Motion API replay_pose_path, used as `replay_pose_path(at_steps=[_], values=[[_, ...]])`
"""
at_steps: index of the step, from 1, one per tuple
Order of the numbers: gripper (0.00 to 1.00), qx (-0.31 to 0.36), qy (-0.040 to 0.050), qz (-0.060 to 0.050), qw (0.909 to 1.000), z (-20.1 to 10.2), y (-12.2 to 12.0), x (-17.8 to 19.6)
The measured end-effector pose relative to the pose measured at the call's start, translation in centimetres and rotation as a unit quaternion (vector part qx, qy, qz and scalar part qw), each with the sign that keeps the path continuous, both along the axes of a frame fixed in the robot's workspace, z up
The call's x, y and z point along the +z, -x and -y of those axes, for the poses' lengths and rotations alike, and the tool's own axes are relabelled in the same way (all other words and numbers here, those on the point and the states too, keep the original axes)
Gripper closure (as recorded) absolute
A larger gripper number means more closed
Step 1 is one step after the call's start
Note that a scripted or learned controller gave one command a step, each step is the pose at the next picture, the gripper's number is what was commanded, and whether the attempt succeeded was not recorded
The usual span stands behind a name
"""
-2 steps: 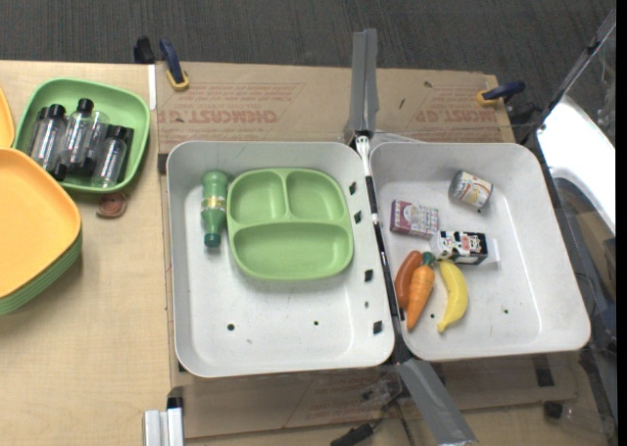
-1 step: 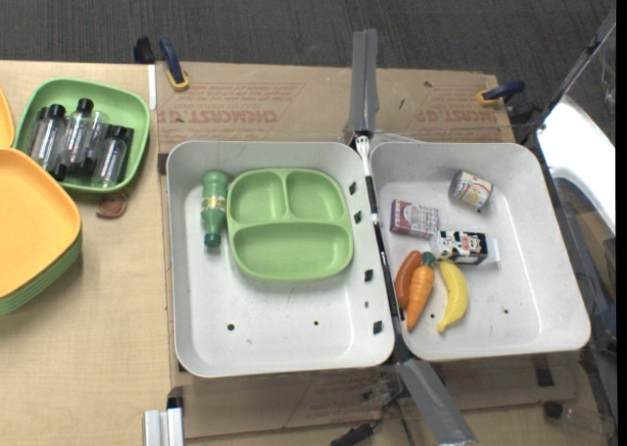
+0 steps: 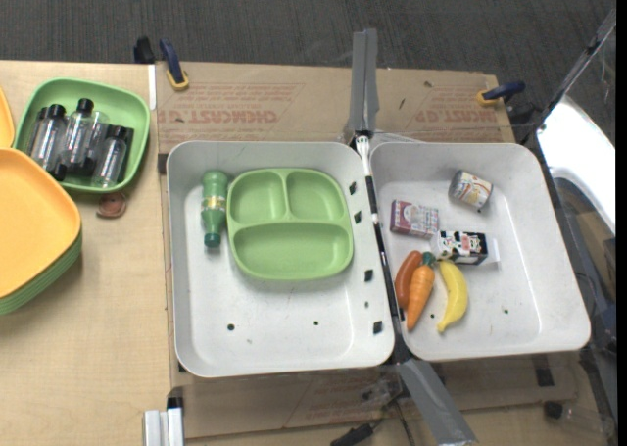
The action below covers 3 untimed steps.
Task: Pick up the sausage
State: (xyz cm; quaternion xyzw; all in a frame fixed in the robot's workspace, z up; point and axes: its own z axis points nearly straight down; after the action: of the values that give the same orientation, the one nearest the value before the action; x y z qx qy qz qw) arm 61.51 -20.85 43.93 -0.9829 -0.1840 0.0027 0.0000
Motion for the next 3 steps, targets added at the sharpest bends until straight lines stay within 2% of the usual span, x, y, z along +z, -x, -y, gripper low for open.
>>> replay_pose_path(at_steps=[1,2,3], values=[[1.00,-0.047,0.0000,0.000,0.9989,0.8,-2.7,0.0],[1.00,-0.078,0.0001,0.000,0.9969,-0.1,-3.1,0.0],[1.00,0.083,-0.0011,0.000,0.9966,-0.8,-2.8,0.0]])
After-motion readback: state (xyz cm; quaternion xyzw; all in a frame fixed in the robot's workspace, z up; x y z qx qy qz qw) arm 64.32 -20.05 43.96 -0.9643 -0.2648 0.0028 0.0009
